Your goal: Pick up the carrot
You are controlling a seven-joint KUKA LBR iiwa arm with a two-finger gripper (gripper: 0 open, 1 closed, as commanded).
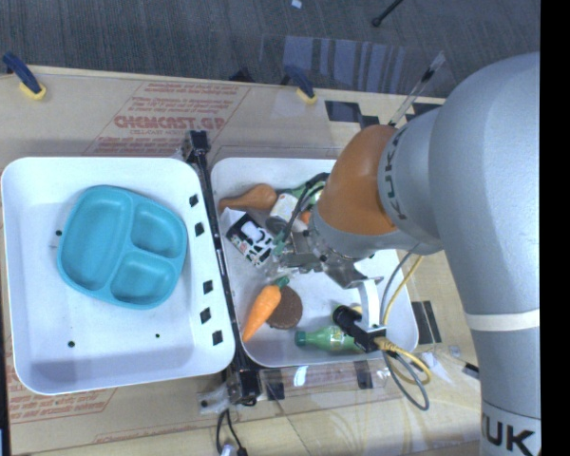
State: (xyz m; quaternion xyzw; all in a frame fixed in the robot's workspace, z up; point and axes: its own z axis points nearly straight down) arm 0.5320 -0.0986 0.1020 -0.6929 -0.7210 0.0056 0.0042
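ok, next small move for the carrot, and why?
Probably shift the gripper slightly toward the bench's front edge and down over the carrot. The carrot lies free in the right bin, beside a brown disc, with the gripper just above its green top.

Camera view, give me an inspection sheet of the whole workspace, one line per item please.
Surface: two shallow white bins side by side, left bin and right bin, on a brown printed board.
Job's things: carrot lies in the right bin near its lower left corner, touching a brown round piece.
Clutter: blue divided plate in the left bin; green bottle lying on its side, a tan object and a black-and-white patterned object in the right bin.
Grippers: gripper sits above the right bin, up from the carrot; finger state cannot be judged.
Cables: yellow cable loops over the right bin's lower right edge.
Surroundings: blue clamps on the board's far edge; dark floor beyond.
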